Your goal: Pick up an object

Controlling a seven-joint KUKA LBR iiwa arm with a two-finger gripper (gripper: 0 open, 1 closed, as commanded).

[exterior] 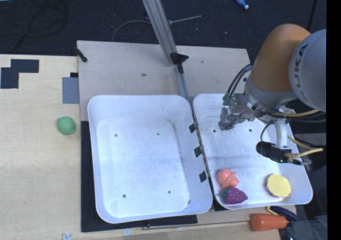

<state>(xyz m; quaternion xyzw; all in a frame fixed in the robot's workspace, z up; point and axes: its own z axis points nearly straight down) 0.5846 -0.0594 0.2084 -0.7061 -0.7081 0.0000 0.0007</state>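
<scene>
Hovering with the gripper (226,122) in the upper part of the right bin (242,151), finger state impossible to tell, nothing visibly gripped, while the pink object (228,177), purple object (235,196) and yellow object (278,185) are lying below toward the frame's lower right.

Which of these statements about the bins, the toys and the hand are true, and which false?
1. The hand is over the right bin. True.
2. The yellow toy lies in the left bin. False: it lies in the right bin, near its front right corner.
3. The pink toy and the purple toy lie close together. True.
4. The green ball sits inside the left bin. False: it rests on the wooden surface left of both bins.
5. The hand is touching the pink toy. False: it is apart from it, nearer the bin's far end.
</scene>
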